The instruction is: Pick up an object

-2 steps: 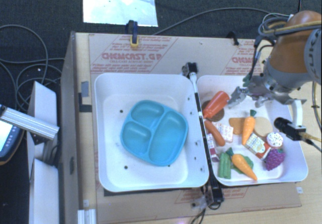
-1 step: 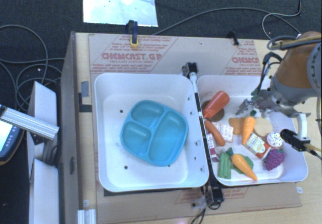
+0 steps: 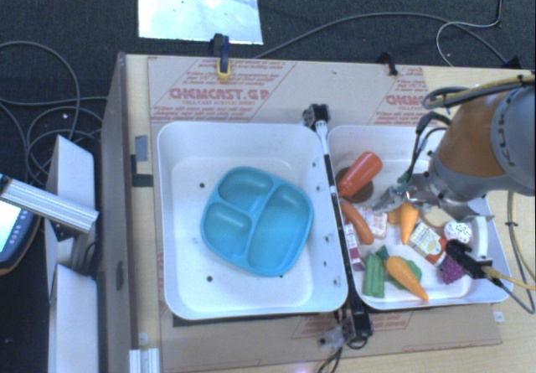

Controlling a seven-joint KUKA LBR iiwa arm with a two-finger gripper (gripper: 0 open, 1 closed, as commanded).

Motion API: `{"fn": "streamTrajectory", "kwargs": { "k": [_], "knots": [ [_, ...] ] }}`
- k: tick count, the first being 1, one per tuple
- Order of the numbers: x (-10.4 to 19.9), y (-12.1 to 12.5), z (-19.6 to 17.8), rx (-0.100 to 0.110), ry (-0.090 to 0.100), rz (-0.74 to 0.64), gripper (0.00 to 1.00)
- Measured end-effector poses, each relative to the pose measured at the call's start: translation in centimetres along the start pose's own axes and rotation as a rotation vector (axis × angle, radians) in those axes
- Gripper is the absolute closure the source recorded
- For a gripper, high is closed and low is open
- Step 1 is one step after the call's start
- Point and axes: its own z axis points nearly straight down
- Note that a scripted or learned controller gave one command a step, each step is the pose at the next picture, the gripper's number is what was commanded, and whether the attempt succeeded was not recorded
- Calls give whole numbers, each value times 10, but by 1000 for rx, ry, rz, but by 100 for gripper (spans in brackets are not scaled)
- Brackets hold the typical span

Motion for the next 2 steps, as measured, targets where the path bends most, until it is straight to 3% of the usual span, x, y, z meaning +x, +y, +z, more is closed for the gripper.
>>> {"fn": "streamTrajectory", "kwargs": {
  "k": [1, 2],
  "knots": [
    [3, 2, -11, 0, 7, -3, 100],
    [78, 20, -95, 14, 7, -5, 100]
  ]
}}
